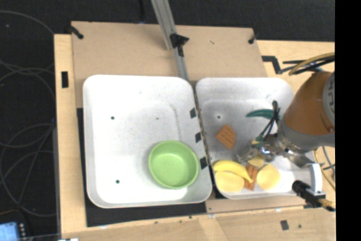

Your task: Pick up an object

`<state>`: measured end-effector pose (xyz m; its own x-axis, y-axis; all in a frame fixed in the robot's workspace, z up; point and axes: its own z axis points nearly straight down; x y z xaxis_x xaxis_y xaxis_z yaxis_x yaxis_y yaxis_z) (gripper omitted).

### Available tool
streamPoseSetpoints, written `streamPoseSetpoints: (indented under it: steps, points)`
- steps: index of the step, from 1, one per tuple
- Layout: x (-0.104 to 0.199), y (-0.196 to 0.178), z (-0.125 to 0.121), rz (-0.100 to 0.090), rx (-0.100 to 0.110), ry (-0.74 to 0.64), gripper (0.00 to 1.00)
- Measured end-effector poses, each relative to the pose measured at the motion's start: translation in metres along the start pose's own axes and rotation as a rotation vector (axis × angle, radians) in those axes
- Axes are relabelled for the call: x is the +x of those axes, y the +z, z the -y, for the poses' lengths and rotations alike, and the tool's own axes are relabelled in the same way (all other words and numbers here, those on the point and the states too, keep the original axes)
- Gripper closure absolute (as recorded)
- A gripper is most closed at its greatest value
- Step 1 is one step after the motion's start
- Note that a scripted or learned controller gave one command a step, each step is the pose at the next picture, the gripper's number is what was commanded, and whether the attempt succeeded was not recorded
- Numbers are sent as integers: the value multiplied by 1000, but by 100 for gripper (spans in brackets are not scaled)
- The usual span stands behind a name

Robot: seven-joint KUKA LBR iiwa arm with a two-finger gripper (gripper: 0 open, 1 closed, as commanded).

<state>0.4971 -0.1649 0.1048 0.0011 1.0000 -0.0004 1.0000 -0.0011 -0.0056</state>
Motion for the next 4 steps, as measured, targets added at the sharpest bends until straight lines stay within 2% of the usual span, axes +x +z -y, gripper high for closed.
streamPoseSetpoints:
  steps: [1, 3, 4]
  points:
    - [0, -14, -3, -1, -10, 3, 100]
    - [-2, -111, -6, 2, -14, -6, 100]
    - [60, -114, -23, -2, -9, -11, 100]
